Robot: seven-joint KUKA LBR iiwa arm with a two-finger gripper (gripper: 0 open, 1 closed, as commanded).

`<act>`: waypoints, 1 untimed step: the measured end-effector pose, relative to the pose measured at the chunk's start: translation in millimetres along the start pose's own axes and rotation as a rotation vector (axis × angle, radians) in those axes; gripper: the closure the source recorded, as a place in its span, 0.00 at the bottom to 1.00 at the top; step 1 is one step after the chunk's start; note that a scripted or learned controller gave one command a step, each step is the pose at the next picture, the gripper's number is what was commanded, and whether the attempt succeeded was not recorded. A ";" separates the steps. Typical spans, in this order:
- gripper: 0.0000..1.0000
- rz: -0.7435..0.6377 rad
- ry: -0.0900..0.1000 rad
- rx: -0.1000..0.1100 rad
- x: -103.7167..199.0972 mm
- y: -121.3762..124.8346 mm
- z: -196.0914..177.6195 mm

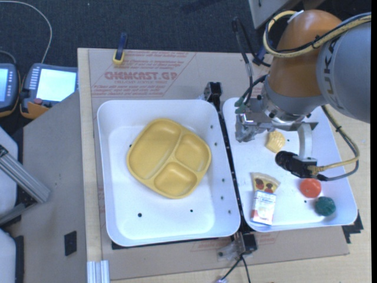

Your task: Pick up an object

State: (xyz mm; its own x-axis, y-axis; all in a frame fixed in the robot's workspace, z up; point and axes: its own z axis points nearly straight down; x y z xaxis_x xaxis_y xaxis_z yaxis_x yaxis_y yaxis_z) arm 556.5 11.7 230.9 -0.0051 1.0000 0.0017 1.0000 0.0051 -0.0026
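White bins sit side by side on the bench: the left bin (118,217) carries a single yellow divided plate (169,157), lying flat near its middle, while the right bin (291,217) carries the small loose items. Locate the gripper (246,131) low over the upper left part of the right bin, close to the wall next to the left bin. You cannot tell from this slanted view how far it is open, and nothing can be confirmed in its grasp, so treat it as empty until you see otherwise. The nearest candidate is the pale yellow piece (275,141), lying on the bin floor just beside the gripper and apart from the other items. Judge this the likely target: it lies alone, so a descent there disturbs no neighbour. Further down the bin, the pizza slice toy (265,183) touches the white packet (264,207), and the red ball (310,188) lies just beside the green ball (324,206) near the far wall; such pairs are probably harder to take singly. Read this as the approach stage, with the pick not yet made
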 end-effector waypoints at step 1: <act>1.00 0.002 -0.001 0.000 51.8 4.8 11.4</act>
